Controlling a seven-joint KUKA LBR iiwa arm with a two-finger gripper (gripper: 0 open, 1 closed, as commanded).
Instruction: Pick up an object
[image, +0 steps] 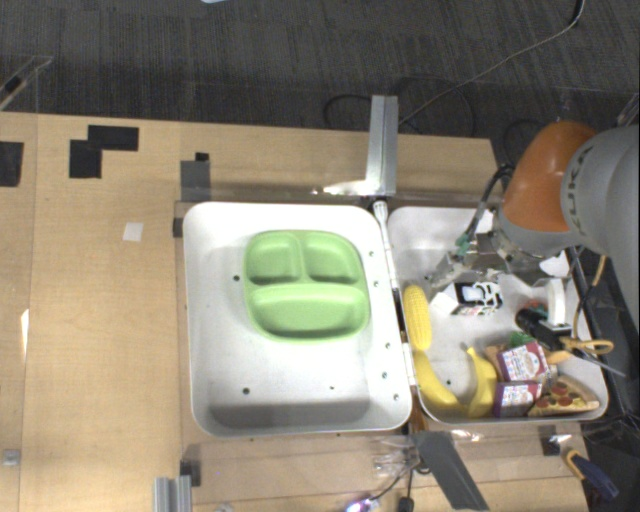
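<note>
Pale wood makes up the counter (100, 330), on which two shallow white bins are set side by side. The left bin (215, 330) carries a green divided tray (303, 283), lying flat near its middle with two small compartments at the far side and one long one at the near side. The right bin (425, 228) is crowded along its near edge and partly covered by the arm (575, 195), which is seen reaching in from the right – grey, with an orange band above the wrist. The hand (478, 262) is lowered over the far half of the right bin, just above a small black-and-white object (478, 295) that cannot be identified with certainty; it may be a small printed packet. How far the hand is open cannot be told, and nothing is seen held in it.

Among the things that could be picked, an ear of yellow corn (416, 316) is laid along the bin's left wall, and a banana (452, 378) is curved below it, its upper end close to the corn's lower end. To the right of the banana, two small purple cartons (520, 378) are stacked near each other, with a slice of toy pizza (566, 397) at the near right corner. A dark, marker-like item (538, 324) is found beside the cartons – near the bin's right wall.
</note>
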